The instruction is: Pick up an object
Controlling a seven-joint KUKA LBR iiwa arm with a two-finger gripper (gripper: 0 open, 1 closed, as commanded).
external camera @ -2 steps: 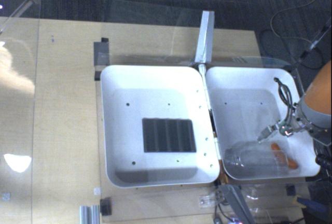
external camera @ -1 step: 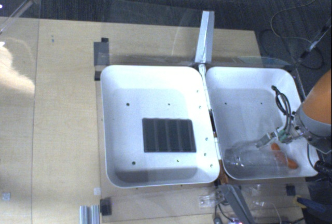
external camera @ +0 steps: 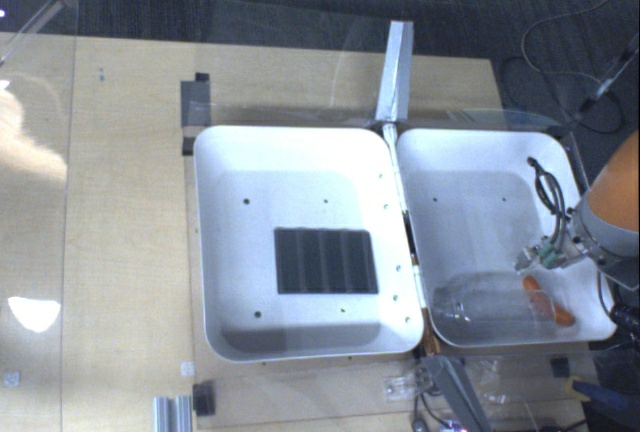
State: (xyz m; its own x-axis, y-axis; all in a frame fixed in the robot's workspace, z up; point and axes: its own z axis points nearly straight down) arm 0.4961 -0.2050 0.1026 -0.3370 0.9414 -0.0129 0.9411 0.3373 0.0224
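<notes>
Here we are over the right-hand shallow white bin (external camera: 470, 142), and the grey arm with its orange band (external camera: 615, 205) is in, with the gripper (external camera: 543, 258) low inside the bin. Our landmark is the clear, see-through plastic container (external camera: 490, 302) lying on its side. The gripper hangs just up and to the right of it, and a small orange piece (external camera: 548, 306) lies right beside the container's right end, almost under the gripper. Whether the gripper is released or clenched, I cannot tell; it is too small and blurred at this angle, and nothing shows between its tips.

The orange piece looks the likelier target. I'd judge it light and probably rigid, though its exact shape is hard to read. Take it across its narrow width, as it is short and could skid on the smooth bin floor. The container would be light, slick and crushable; grip it at mid-body, gently.

A looped black cord (external camera: 546, 185) sits well above the container. Far to its left, in the other white bin (external camera: 290, 142), rests a dark ribbed rectangular panel (external camera: 325, 260).
</notes>
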